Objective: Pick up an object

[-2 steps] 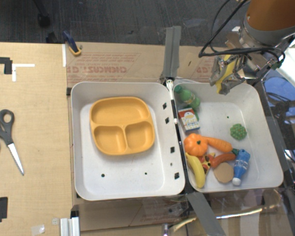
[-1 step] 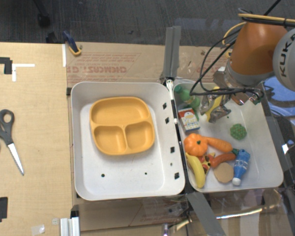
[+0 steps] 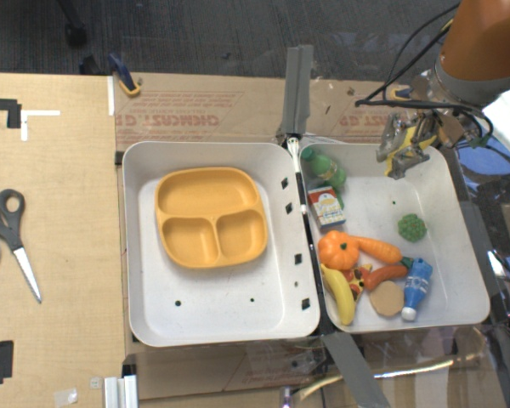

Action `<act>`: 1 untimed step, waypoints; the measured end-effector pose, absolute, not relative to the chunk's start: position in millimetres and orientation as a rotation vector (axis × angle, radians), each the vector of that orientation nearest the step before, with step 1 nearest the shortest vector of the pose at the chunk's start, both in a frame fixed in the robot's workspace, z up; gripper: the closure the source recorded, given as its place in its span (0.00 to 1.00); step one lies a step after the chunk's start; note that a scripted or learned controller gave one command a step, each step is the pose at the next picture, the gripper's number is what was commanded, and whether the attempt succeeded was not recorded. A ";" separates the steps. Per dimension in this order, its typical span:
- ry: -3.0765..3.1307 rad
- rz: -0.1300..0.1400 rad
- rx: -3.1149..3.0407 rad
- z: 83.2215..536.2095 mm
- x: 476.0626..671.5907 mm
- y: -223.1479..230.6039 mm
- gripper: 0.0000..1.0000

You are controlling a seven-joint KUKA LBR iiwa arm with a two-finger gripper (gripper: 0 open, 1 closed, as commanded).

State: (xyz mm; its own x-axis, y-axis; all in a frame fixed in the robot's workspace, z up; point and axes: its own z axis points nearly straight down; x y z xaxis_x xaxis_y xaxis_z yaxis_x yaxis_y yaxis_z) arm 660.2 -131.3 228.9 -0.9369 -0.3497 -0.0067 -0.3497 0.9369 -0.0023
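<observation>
Two shallow white plastic bins side by side on bench. Left bin (image 3: 144, 313) carries yellow three-compartment plate (image 3: 211, 215), upper centre. Right bin (image 3: 459, 253) carries toys, mostly along left wall and lower half: banana (image 3: 340, 293), orange pumpkin (image 3: 338, 250), carrot (image 3: 377, 247), blue bottle with white cap (image 3: 415, 287), tan round biscuit (image 3: 388, 299), small red-and-white carton (image 3: 325, 207), green leafy piece (image 3: 325, 167), green broccoli floret (image 3: 412, 227) lying apart.

Gripper (image 3: 405, 145) above upper right corner of right bin; finger spread: cannot tell. Nothing visibly held.

Scissors (image 3: 11, 236) on bench, far left.

Cardboard (image 3: 195, 113) behind bins: red print, mirrored, not legible.
</observation>
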 end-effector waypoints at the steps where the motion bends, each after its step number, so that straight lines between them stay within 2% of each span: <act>1: 3.064 -0.001 -0.662 247.4 660.3 -80.0 1.00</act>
